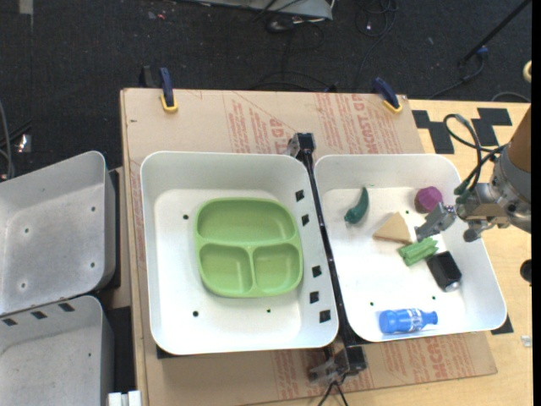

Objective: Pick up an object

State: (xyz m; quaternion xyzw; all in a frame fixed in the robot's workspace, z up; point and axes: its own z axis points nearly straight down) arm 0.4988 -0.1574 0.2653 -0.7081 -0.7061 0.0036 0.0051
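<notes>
Cardboard-topped table w/ two white bins. Left bin has a green divided plate. Right bin holds a teal curved piece, purple ball, tan wedge, black block, blue bottle lying lengthwise left-right, cap to the right. Claw hangs just above a green block, which lies slanted, right end higher; can't tell if claw's apart or together.

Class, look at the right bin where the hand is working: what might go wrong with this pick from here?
1. The hand sits among the tan wedge, green block and black object, which lie close together; it may nudge or pinch the wrong one.
2. The purple object looks rounded and may slip away if bumped.
</notes>
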